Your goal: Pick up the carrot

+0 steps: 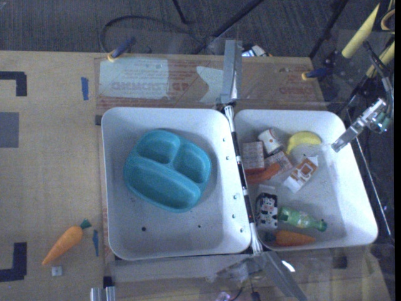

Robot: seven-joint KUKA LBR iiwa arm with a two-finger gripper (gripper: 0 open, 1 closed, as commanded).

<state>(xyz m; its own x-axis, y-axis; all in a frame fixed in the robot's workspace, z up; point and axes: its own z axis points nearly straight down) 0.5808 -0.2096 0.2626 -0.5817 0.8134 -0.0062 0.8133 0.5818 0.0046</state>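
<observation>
An orange carrot (293, 237) lies on its side along the near edge of the right bin (351, 193), just below a green bottle (302, 220). A second carrot (62, 244) with a green top lies on the wooden bench, left of the left bin (113, 187). My gripper (339, 145) hangs at the right bin's far right side, slanting down to the left. Its tip sits close to a yellow fruit (304, 141), far from both carrots. Nothing shows at its tip.
A teal divided plate (167, 169) lies in the left bin. The right bin also holds a cow-patterned carton (267, 209), several small boxes (302, 171) and a small cup (270, 140). A metal divider (241, 180) separates the bins.
</observation>
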